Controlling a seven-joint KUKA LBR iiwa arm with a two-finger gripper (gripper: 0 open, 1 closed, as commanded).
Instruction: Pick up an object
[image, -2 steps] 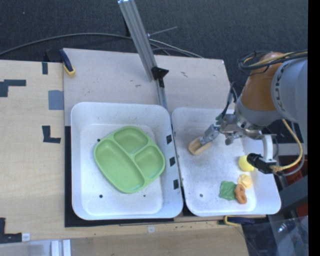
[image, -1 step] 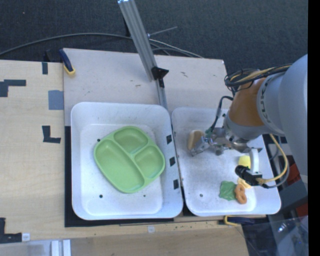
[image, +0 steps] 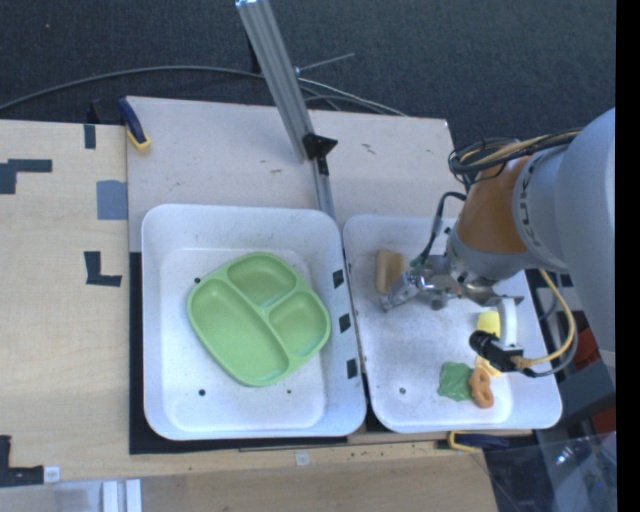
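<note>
A tan block is lying in the right bin, near its upper left corner. The gripper is sitting just beside and below it; finger state cannot be told. Green, orange and yellow objects are lying toward the bin's lower right. A green divided plate is resting in the left bin

No text, label, brand, number or sign can be read anywhere: the dark tape pieces on the pale wooden tabletop are blank, and the two shallow white bins carry no lettering.
</note>
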